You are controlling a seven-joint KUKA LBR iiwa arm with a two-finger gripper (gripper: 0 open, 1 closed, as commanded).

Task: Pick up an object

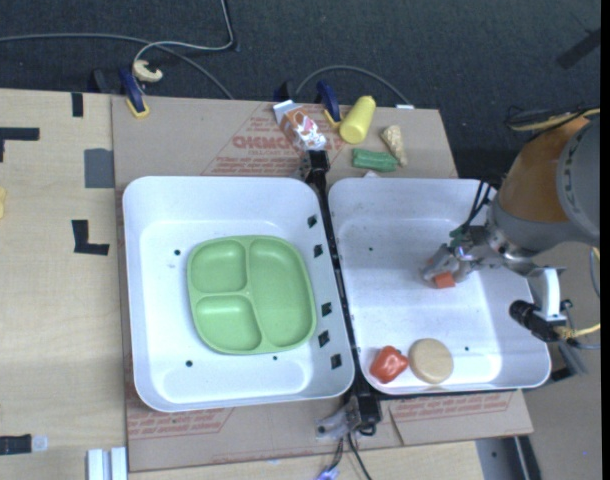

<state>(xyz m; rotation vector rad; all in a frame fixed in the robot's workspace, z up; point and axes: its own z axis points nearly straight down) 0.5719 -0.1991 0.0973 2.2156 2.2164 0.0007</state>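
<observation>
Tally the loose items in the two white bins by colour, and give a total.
Green: 1, divided plate in the left bin
Red: 1, item in the right bin
Tan: 1, round item beside it
Orange-red: 1, small piece by the gripper
Total: 4

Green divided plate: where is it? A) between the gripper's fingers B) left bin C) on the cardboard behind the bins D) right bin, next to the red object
B: the green divided plate lies flat inside the left bin, while the red object and the tan round one sit in the right bin, where the gripper is.
</observation>
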